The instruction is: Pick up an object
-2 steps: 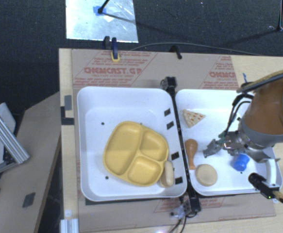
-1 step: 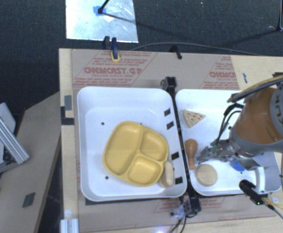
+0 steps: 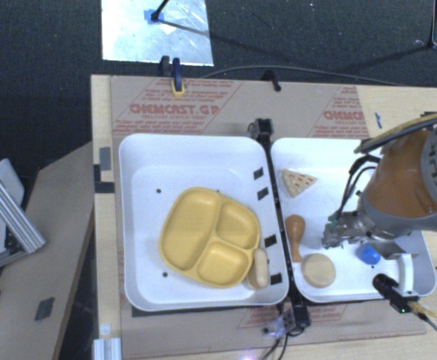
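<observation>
The hand [image 3: 336,232], grip unclear, hangs in the right bin [image 3: 330,152] beside a wooden peg [image 3: 296,235], round disc [image 3: 318,269] and blue ball [image 3: 368,255].

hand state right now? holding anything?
Hand: cannot be told; it sits low in the right white bin, beside the round beige disc and the small blue object.
</observation>
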`<move>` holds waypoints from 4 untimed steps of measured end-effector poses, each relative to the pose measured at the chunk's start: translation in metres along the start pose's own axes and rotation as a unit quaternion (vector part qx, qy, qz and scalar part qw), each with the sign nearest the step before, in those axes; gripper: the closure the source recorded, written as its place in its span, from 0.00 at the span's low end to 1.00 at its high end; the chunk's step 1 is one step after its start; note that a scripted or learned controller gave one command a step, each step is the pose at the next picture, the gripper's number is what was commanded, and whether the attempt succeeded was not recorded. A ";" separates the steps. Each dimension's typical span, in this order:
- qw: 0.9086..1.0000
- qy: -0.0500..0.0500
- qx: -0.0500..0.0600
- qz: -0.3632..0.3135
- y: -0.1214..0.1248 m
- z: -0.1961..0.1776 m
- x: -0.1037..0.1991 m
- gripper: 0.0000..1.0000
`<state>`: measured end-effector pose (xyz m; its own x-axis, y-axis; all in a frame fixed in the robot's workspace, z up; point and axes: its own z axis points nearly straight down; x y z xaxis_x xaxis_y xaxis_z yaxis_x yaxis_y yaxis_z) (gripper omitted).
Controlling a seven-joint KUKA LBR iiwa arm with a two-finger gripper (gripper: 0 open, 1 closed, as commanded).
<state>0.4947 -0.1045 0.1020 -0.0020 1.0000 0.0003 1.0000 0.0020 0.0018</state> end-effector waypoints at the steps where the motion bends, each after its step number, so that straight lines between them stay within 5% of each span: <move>1: 1.000 -0.001 -0.001 -0.001 0.002 -0.043 0.004 1.00; 3: 1.000 -0.001 -0.001 -0.001 0.001 -0.107 0.001 1.00; 4: 1.000 0.000 -0.001 -0.004 0.034 -0.111 0.043 1.00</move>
<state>0.5284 -0.0618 0.2129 -0.0093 1.0000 0.0010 0.9999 0.0093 0.0042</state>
